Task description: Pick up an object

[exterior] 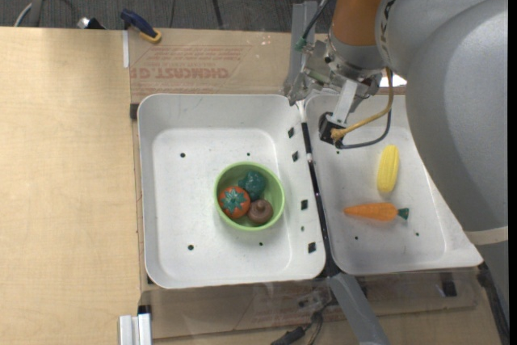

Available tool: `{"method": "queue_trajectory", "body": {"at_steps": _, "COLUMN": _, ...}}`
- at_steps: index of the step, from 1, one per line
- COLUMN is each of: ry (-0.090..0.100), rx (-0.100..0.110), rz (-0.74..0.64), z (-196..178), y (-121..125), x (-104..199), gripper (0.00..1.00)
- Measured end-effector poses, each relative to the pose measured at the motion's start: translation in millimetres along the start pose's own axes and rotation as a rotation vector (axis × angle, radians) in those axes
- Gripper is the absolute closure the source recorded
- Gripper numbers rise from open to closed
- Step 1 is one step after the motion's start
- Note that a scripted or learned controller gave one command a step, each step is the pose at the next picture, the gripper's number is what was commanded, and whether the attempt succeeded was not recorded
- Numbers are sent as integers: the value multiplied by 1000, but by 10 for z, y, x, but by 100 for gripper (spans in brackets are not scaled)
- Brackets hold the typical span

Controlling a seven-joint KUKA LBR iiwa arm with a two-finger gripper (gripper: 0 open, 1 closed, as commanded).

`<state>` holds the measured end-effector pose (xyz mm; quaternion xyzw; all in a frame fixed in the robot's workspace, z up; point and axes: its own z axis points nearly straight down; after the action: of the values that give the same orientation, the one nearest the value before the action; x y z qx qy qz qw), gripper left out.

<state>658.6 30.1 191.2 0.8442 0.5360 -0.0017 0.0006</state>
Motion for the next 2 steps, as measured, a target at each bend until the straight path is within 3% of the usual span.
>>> {"method": "queue_trajectory", "body": {"at_steps": 1, "ry": -4, "rx": -24, "rz": 44, "z": 639, "y": -194, "x": 359, "gripper": 0}}
{"method": "queue_trajectory", "body": {"at_steps": 2, "ry": -10, "rx": -32, "rz": 80, "z": 665, "y": -199, "x": 403, "gripper": 0}}
